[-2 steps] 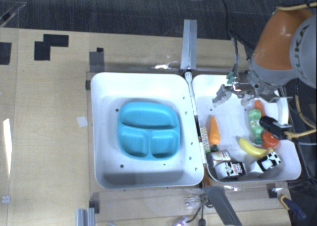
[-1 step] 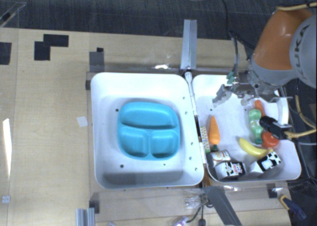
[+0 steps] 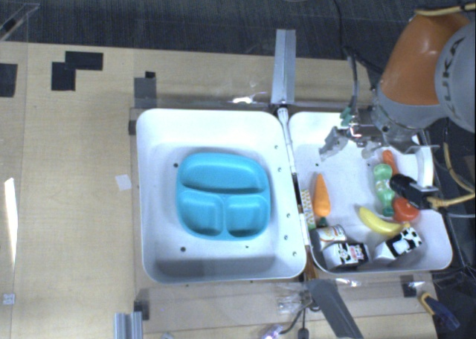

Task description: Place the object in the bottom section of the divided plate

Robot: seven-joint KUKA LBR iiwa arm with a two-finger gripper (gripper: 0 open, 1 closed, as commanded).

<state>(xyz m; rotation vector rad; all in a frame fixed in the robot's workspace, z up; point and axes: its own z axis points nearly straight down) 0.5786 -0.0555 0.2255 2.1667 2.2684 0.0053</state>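
A pale wooden bench (image 3: 67, 204) under a dark carpeted floor strip carries two shallow white bins side by side. Over the upper part of the right bin (image 3: 338, 174) hangs the tool (image 3: 349, 135) on the grey arm with its orange band (image 3: 413, 62); whether it is open or closed cannot be told, and nothing can be made out in its grip. Below it in that bin lie a carrot (image 3: 321, 195) near the left wall, a green piece (image 3: 382, 180), a red-orange piece (image 3: 405, 210), a yellow banana (image 3: 378, 220), and black-and-white cartons (image 3: 338, 244) along the lower edge. The left bin (image 3: 160, 181) holds the blue divided plate (image 3: 222, 195), lying flat in its middle, well apart from the tool.
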